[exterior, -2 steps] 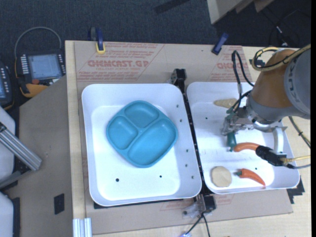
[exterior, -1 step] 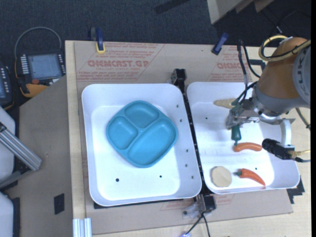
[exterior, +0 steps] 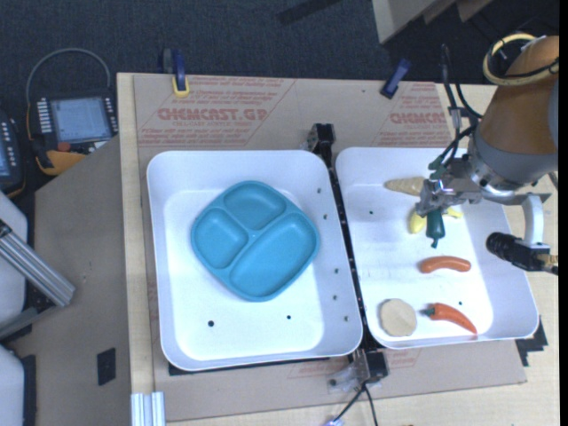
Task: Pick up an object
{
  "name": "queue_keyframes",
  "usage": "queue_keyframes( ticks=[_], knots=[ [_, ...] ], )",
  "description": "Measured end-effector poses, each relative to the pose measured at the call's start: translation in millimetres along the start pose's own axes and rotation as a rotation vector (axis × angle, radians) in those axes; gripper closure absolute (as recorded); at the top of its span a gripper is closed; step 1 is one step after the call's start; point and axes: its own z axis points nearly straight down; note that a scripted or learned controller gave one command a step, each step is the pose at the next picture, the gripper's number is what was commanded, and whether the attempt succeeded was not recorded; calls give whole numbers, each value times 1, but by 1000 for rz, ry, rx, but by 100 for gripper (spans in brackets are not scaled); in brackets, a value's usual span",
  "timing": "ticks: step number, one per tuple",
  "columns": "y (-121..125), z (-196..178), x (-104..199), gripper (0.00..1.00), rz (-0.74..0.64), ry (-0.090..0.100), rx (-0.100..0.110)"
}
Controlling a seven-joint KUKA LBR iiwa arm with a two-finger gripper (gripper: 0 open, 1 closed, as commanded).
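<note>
1. A yellow toy (exterior: 417,222) is seen in the right bin (exterior: 383,264), partly hidden beneath the gripper (exterior: 434,229); whether it is gripped cannot be told.
2. The teal-tipped fingers are pointed down over it, their opening not discernible.
3. A cream cone-shaped piece (exterior: 404,185) is seen just beside, with a sausage (exterior: 445,264), a chilli pepper (exterior: 453,318) and a round biscuit (exterior: 398,317) nearer the front.
4. A blue divided plate (exterior: 255,240) is shown in the left bin (exterior: 177,327).
</note>
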Motion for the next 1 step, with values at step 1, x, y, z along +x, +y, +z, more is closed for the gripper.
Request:
queue_keyframes(
  ticks=[1],
  knots=[
    [5,-64,-2,100,0,-1,-1]
  ],
)
